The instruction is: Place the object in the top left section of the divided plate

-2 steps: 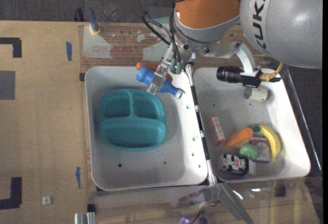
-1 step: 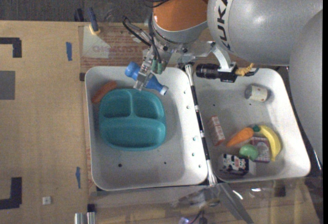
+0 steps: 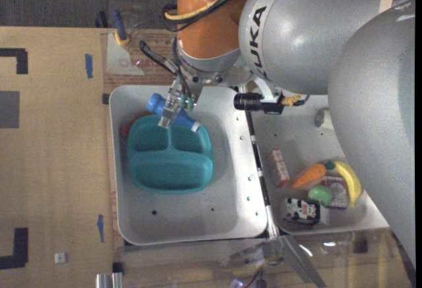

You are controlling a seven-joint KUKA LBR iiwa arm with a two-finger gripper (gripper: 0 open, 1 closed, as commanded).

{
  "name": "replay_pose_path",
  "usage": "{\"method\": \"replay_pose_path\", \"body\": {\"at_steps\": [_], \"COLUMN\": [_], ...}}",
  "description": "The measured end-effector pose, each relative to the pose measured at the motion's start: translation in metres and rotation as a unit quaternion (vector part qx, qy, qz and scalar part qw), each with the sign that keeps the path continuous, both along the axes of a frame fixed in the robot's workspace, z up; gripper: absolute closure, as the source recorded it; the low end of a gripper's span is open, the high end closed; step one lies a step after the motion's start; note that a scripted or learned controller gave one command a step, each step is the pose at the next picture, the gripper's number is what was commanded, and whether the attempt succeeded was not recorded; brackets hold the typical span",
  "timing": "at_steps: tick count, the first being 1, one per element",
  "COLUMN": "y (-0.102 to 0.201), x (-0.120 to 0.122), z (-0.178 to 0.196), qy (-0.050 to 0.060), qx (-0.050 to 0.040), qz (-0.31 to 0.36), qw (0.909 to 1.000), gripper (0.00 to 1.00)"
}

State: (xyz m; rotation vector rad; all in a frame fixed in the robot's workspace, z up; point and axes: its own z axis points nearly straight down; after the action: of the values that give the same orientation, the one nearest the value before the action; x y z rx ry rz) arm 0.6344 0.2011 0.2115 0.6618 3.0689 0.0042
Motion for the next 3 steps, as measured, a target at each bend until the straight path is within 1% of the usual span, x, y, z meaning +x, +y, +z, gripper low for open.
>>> {"method": "replay_pose_path", "body": {"at_steps": [1,2,3], "y": [-0.001,-0.015,0.025], "x": [0.0,0.006,-0.047], "z": [0.0,0.066,0.057], "qy": [0.0,-0.002,-0.001], "qx": [0.0002,0.0,0.0], "qz": [-0.001,0.039,0.15], "qw": [1.0,0.9992,0.9887], "gripper": [0.0,0.0,0.0]}}
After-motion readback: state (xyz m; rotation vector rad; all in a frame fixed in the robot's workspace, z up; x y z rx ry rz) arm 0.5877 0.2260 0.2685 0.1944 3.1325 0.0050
